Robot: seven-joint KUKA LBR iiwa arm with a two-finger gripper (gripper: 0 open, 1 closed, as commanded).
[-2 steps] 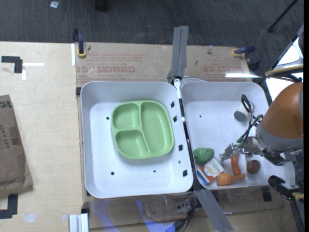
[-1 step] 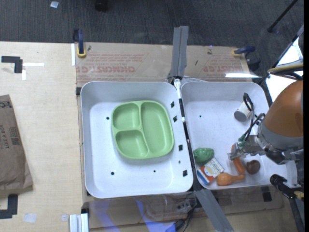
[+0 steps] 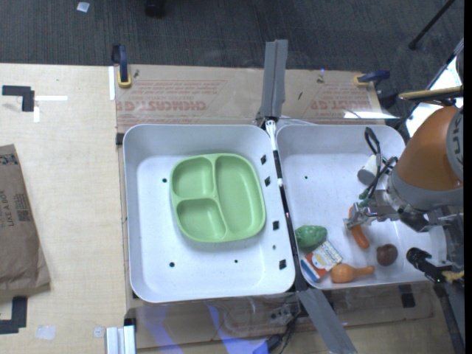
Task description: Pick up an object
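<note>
A: Hard to name the small orange piece [image 3: 361, 237] just under the gripper [image 3: 359, 216]; top end tucked beneath it.
B: Agreed. Cannot read the print on the packet [image 3: 322, 259] below and left of the gripper either, too small.
A: Same with the green lump [image 3: 311, 235] just left of it; no telling what kind of thing.
B: To the gripper's right, losing the arm [image 3: 435, 157] past the frame's edge, and the far wall of the right bin [image 3: 324, 142] behind that arm.
A: Far off to the left, seeing just part of a brown paper bag [image 3: 18, 220], cropped by the edge.
B: Above the gripper, barely glimpsing a pale thing [image 3: 366, 174] behind a black cable [image 3: 372, 150].
</note>
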